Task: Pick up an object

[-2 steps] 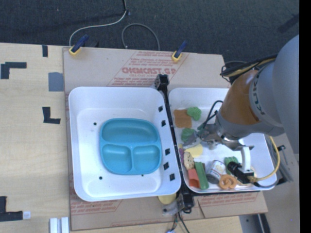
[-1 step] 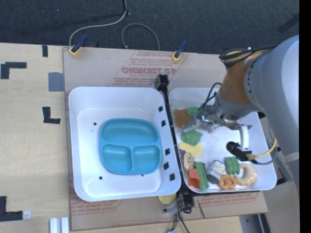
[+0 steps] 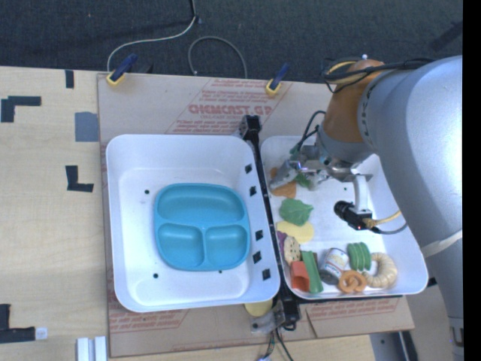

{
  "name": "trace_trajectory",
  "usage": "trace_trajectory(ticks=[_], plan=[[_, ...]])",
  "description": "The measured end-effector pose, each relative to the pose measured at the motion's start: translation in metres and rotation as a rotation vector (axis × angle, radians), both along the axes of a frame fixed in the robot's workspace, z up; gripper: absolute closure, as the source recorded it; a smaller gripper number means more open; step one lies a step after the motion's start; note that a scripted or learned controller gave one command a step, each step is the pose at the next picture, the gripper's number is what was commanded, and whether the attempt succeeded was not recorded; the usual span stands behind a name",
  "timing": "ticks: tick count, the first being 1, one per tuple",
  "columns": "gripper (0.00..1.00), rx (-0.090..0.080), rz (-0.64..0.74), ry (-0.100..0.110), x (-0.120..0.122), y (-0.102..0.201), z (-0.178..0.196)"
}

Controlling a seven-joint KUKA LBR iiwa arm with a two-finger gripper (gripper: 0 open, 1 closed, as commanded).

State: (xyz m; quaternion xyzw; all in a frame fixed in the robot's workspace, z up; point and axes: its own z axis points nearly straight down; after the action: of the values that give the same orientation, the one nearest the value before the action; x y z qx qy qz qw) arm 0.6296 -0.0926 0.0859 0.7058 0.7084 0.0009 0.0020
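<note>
The end effector (image 3: 294, 168) hung low at the far end of the right bin (image 3: 398, 201), over the orange piece (image 3: 283, 189) beside the divider, seemingly to grasp it, its grip state impossible to tell

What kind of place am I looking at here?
Probably a robot test bench in a lab: a robot arm reaches over two white bins, toy food fills one, and cables run across the floor.
</note>
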Motion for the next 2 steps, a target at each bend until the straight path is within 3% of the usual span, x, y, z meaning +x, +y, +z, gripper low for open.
trace_trajectory(ticks=[1, 2], plan=[[0.0, 0.001, -0.001, 0.001, 0.037, -0.011, 0.016], [0.0, -0.001, -0.004, 0.0, -0.035, -0.005, 0.0]])
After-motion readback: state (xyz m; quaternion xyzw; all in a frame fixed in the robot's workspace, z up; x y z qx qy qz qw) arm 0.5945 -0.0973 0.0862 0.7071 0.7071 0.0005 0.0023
